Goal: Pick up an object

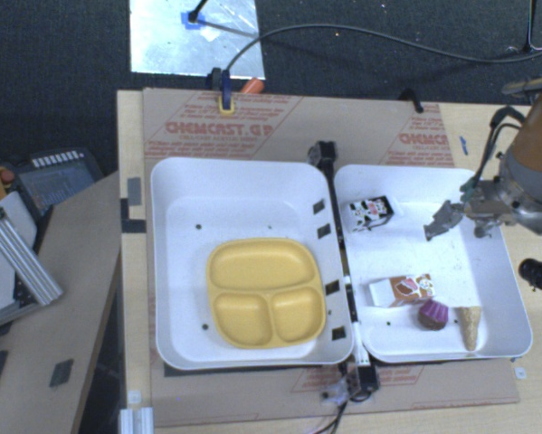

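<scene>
- The left bin [175, 242], at centre frame, bears a yellow divided tray [266, 292].
- The right bin [497, 278] bears four small things: a black-and-white carton [370, 212] at its upper left, and a white-and-orange packet [402, 290], a purple cupcake [433, 315] and a beige cone [470, 326] along its lower edge.
- The gripper [458, 217] hangs over the right bin's upper part, its fingers spread and holding nothing.
- Judged step: approach, with nothing grasped yet. The carton lies nearest, to its left; the next move calls for centring over one thing, descending, then closing.
</scene>
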`<state>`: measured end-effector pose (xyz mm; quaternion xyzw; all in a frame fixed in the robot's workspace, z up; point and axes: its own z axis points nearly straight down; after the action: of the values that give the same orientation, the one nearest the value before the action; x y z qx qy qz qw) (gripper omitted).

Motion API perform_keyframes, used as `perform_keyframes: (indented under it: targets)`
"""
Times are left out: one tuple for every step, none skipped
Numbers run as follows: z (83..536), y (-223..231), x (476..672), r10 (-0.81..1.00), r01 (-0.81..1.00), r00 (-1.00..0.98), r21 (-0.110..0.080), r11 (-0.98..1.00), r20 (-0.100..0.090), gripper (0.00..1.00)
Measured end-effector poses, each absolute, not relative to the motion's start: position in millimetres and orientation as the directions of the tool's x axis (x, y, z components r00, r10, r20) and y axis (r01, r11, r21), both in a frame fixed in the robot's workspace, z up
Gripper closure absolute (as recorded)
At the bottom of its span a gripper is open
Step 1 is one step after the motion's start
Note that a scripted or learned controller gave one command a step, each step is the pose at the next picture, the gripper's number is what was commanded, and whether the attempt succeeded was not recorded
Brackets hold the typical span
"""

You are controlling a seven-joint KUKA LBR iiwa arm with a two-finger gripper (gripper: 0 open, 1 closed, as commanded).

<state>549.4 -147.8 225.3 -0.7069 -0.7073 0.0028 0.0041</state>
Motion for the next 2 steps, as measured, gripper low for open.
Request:
perform_keyframes:
  targets:
    - [231.0, -147.5, 551.9, 1.0, 1.0, -0.003, 0.001, 0.003, 0.0, 0.0]
    - [169.0, -150.3, 553.6, 1.0, 1.0, -0.001, -0.002, 0.001, 0.001, 0.0]
